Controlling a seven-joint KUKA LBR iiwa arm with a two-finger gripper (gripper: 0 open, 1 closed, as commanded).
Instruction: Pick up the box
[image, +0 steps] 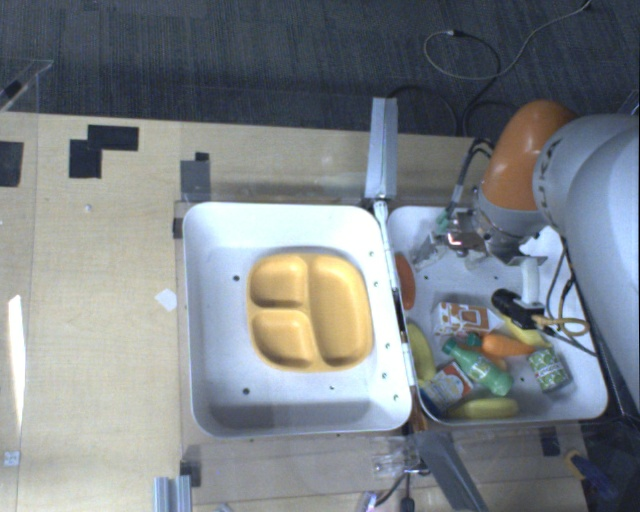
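While the gripper (455, 240) hangs over the right bin (590, 400) near its twelve o'clock wall, I can't tell from this angle how it is set, since the wrist hides it. The box (462, 318), a small white and orange carton, lies flat near the middle of that bin, at about six o'clock from the gripper and near it.

My worry is the crowding. A green bottle (480, 366) lies just beside the box at five o'clock, an orange carrot-like piece (505, 346) at four o'clock, and a yellow banana (421, 352) close at eight o'clock. A descent slightly off could catch the bottle or nudge the box against the banana, and I judge a flat carton like this offers little height to pinch, so the grasp could slide over its top.

Its long axis appears to run roughly from nine to three o'clock, tilted a little; which end is the top I can't make out. The left bin (210, 300) holds a yellow divided tray (310, 308), well apart from all this.
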